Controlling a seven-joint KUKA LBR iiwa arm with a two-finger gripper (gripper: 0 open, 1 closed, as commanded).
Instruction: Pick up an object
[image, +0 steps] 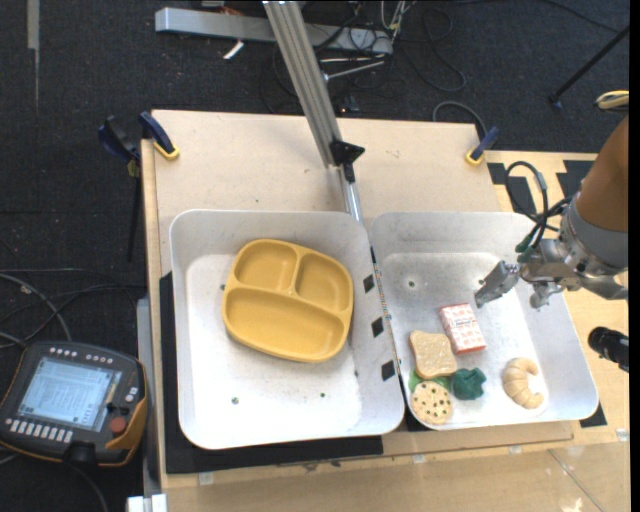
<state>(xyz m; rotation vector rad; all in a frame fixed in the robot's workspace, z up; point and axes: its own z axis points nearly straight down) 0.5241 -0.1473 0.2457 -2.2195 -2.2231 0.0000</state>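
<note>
The pick looks barely begun, as far as this view tells: nothing is lifted, and every candidate object lies in the bins. Largest first, the left bin (200, 300) sits well to the left of the claw and carries the yellow divided plate (290, 298), lying flat with its three compartments bare. The right bin (440, 240) lies directly under the gripper (515, 285), which hangs above the bin's upper right part with its fingers apart and nothing between them. Just below and left of the claw is the red and white box (462, 328), the nearest thing to it; its printing is too small to read. Further down and left lies the toast slice (432, 353), then the croissant (523, 383) almost straight below the claw near the bin's front edge, the chocolate chip cookie (432, 401) at the front left, and the small green piece (467, 382) between cookie and croissant. What remains is everything: descend, close on one item, lift. No brand or legible writing appears anywhere.
</note>
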